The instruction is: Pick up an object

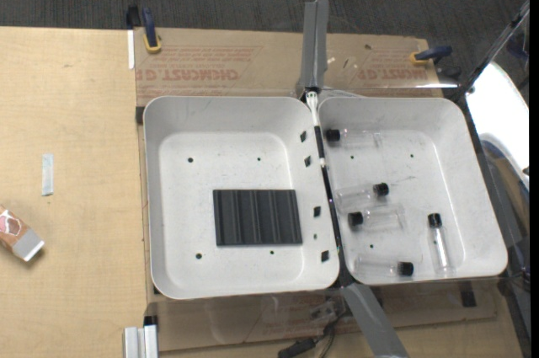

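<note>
Lying scattered in the right bin (455,137) are several clear vials with black caps (380,189), apart from one another and so leaving room for a grasp; a dark ribbed block (257,217) is sitting flat in the left bin (168,137) on the worktop (67,112)

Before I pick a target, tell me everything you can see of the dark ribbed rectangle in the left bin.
The dark ribbed rectangle is a flat, charcoal-grey slab with lengthwise grooves dividing it into parallel strips; the material looks like rubber or plastic, though I can't be sure. It lies flat on the floor of the left bin, slightly below centre, edges roughly square to the walls, with nothing else touching it.
</note>
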`<action>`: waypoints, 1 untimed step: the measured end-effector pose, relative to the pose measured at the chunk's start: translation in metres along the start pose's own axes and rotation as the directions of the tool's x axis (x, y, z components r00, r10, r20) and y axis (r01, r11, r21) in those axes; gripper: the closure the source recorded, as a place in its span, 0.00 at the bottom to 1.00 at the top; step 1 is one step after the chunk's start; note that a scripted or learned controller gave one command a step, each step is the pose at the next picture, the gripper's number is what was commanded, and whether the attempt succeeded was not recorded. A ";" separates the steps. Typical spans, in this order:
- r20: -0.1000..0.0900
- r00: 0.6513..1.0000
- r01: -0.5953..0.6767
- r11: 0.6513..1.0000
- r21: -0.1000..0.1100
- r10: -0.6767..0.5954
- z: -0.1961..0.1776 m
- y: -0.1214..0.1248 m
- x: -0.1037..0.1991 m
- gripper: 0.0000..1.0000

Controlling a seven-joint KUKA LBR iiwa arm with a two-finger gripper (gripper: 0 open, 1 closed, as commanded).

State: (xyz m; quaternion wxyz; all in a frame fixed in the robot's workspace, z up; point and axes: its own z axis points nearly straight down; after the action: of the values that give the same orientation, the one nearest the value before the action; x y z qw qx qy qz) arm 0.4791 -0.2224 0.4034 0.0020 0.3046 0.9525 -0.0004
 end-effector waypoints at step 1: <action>-0.003 0.989 0.147 0.989 -0.001 -0.147 0.052 0.019 -0.025 0.00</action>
State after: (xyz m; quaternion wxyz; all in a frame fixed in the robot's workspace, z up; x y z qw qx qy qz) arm 0.5103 -0.2218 0.3516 0.0008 0.2337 0.9723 0.0000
